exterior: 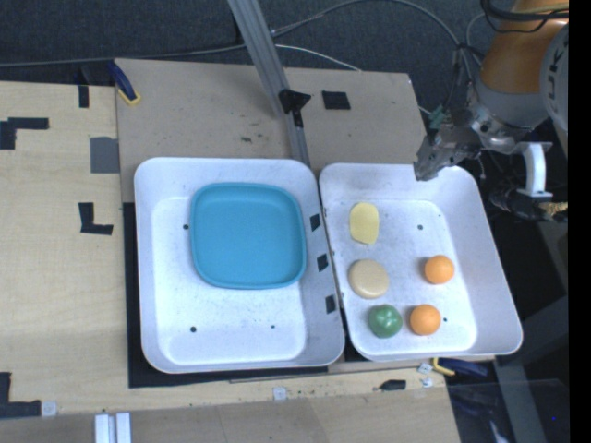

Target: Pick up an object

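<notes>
Gripper (432, 161) over right bin's far edge, yellow object (364, 222) lengthwise near-to-far

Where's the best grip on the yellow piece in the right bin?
Judging by shape: the yellow piece lies flat, its long axis running toward the far wall. Come straight down and close across its narrow middle. Bare bin floor lies either side of it; the beige round piece sits just nearer, so avoid an end-on grip.

Even overhead light, soft shadows, slightly blurry.
</notes>
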`<state>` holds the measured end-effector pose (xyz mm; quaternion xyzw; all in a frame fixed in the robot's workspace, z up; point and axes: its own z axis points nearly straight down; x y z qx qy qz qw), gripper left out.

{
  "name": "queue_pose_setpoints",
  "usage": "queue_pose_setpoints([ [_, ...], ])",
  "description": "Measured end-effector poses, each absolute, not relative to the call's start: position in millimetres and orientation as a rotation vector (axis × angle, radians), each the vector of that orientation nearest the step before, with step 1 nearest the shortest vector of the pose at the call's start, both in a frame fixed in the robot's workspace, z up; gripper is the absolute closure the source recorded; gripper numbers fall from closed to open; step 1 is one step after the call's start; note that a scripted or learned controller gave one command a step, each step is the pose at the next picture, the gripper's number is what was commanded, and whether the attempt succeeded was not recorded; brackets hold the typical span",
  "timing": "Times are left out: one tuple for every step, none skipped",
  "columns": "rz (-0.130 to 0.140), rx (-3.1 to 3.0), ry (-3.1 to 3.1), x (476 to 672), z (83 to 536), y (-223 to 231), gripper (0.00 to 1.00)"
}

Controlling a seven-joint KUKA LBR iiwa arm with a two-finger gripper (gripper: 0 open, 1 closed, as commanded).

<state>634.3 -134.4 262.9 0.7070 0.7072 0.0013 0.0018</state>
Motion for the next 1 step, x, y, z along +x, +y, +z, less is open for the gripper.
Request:
queue_pose_setpoints([
  [-0.001, 2.219, 2.226, 622.1, 250.0, -88.7, 1.00],
])
